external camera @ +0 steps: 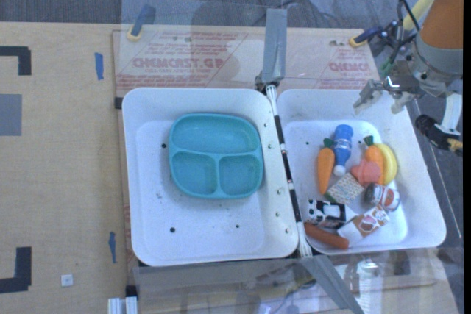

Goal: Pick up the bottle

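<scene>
Gripper (382, 93) spread, unladen — above bin (429, 180)

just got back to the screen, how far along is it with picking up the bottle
Nothing looks done yet. The bottle, blue-capped, lies in the right bin beside the carrot, among the other toy food. The gripper sits over the bin's upper right corner, apart from the bottle, with nothing visible between its fingers. Left to do: move over the bottle, descend, close on it and lift.
</scene>
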Tool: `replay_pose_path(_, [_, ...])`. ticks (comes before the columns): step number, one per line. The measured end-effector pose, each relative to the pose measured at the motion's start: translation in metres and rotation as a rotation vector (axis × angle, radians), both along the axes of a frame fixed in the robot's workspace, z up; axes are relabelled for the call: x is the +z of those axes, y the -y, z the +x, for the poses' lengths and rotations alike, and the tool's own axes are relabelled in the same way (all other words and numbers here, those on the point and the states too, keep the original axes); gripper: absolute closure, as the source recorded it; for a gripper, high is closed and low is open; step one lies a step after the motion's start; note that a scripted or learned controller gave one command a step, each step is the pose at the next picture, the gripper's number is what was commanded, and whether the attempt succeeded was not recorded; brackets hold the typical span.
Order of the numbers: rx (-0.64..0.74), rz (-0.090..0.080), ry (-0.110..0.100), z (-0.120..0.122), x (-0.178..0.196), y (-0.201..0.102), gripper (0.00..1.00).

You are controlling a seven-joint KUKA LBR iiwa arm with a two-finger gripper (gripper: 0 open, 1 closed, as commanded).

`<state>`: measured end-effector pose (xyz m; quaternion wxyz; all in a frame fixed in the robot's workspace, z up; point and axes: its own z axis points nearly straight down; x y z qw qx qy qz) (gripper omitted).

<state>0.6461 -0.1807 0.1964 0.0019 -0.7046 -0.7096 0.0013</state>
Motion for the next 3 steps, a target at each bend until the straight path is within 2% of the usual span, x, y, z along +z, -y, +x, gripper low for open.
replay_pose_path(1, [0.172, -0.001, 0.004, -0.013, -0.104, -0.042, 0.00])
replay_pose_path(2, [0.170, 0.000, 0.004, -0.013, -0.097, -0.041, 1.00])
replay_pose_path(3, [0.043, -0.001, 0.002, -0.031, 0.021, -0.081, 1.00])
